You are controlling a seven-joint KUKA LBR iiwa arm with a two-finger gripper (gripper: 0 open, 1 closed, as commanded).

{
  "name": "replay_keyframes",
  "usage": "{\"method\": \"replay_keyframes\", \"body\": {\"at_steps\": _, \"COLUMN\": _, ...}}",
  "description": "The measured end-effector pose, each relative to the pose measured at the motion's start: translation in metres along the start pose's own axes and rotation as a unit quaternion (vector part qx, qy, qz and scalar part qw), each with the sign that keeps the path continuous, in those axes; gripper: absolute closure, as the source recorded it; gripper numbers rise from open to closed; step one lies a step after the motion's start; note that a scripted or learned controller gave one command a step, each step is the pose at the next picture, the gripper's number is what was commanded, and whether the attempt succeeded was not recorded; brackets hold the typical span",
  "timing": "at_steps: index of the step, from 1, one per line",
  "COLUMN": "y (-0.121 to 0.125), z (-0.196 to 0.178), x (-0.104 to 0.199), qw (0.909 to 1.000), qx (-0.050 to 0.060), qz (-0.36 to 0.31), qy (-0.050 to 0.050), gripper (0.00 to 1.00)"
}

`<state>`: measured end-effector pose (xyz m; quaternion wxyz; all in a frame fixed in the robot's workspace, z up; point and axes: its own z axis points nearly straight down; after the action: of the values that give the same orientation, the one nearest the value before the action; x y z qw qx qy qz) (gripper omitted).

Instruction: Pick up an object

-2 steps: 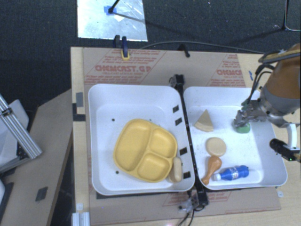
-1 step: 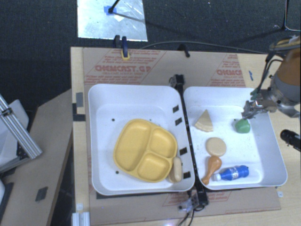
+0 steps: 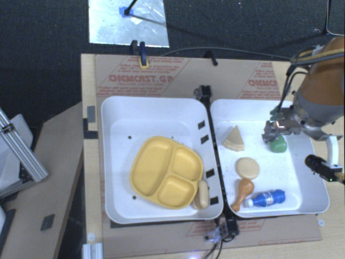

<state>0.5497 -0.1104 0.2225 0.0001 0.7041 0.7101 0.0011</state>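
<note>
I see a clamp (image 3: 142,54) on the cardboard sheet (image 3: 161,77), and a foil square (image 3: 128,15) on the floor beyond.

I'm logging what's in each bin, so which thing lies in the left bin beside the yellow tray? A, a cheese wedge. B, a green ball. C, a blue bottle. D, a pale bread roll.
D: the bread roll lies against the yellow tray in the left bin.

Fixed overhead slant onto both bins (image 3: 161,104)
</note>
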Motion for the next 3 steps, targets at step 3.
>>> {"method": "replay_keyframes", "body": {"at_steps": 3, "y": -0.008, "z": -0.013, "x": 0.144, "qw": 1.0, "qx": 0.0, "qz": 0.0, "qy": 0.0, "gripper": 1.0}}
